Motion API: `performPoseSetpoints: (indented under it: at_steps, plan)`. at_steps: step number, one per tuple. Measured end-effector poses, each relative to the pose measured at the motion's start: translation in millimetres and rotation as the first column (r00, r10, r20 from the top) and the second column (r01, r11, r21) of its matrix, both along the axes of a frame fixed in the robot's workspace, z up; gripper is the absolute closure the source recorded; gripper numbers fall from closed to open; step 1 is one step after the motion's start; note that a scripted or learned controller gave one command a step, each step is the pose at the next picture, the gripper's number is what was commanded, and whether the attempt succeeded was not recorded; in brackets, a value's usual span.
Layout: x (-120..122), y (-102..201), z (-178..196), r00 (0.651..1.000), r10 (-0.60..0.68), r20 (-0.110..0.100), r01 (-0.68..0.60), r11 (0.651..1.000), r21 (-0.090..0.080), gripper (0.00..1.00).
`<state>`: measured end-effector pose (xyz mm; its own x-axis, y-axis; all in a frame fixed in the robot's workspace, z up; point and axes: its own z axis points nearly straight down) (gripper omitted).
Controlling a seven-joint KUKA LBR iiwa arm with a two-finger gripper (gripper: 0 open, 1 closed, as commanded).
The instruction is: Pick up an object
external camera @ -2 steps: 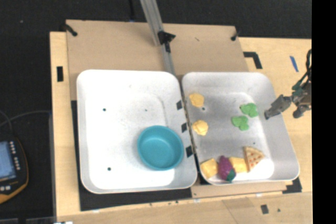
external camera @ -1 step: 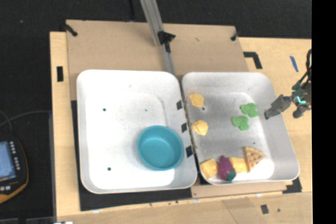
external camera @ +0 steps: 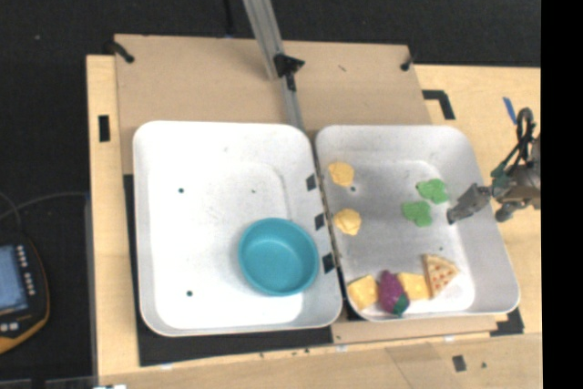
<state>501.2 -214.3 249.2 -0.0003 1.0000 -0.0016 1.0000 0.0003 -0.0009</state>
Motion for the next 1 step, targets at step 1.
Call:
performPoseSetpoints:
  at_steps: [1]
  plan:
    - [-8.4,-5.9,-56.8,1.0,-0.001,-0.003,0.001,1.0,0.001,0.0]
